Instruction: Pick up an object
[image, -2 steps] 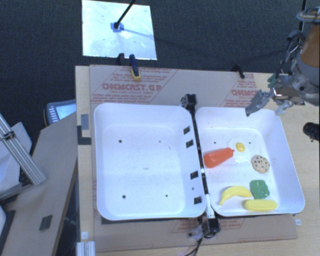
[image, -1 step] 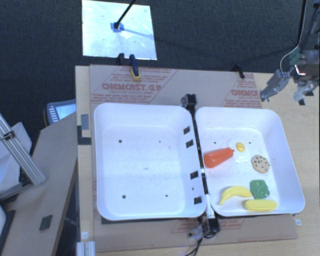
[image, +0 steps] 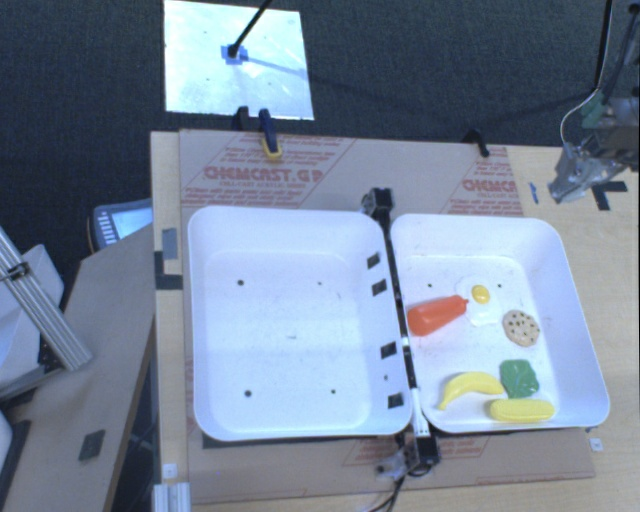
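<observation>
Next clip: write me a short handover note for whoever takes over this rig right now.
Gripper: up at the far right of the bench, outside the bins, holding nothing visible.
Right bin: carrot, fried egg, cookie, banana, green piece, yellow piece.
Done: nothing picked yet.
Left: lower into the right bin, grasp one item, lift.

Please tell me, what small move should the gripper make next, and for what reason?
Probably it should travel left and forward until it stands over the right bin. The gripper sits beyond that bin's far right corner, over the bench, while the carrot, fried egg, cookie and banana all lie inside.
</observation>
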